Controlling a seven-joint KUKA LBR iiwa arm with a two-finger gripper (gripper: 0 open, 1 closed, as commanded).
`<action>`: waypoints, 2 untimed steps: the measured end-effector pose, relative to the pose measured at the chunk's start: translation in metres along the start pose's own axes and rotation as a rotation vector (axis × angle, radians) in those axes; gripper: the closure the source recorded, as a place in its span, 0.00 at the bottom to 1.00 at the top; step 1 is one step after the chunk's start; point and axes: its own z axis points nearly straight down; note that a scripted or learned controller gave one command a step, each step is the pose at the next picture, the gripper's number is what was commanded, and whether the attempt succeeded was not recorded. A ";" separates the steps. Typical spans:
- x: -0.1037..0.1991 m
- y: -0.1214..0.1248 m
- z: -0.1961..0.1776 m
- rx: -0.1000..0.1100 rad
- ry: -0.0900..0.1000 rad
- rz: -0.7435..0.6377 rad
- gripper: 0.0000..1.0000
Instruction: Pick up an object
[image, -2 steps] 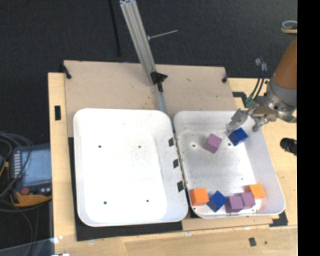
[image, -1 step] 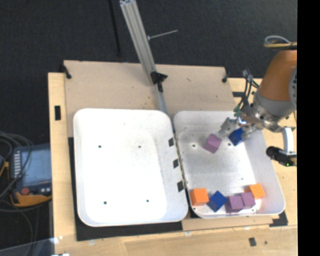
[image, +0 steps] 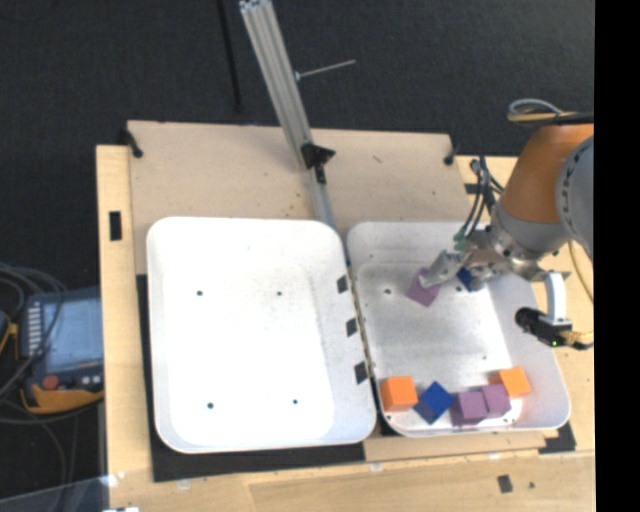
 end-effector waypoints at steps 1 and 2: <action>-0.001 0.001 -0.015 -0.007 -0.002 0.002 1.00; 0.004 0.011 -0.071 -0.008 -0.001 -0.006 1.00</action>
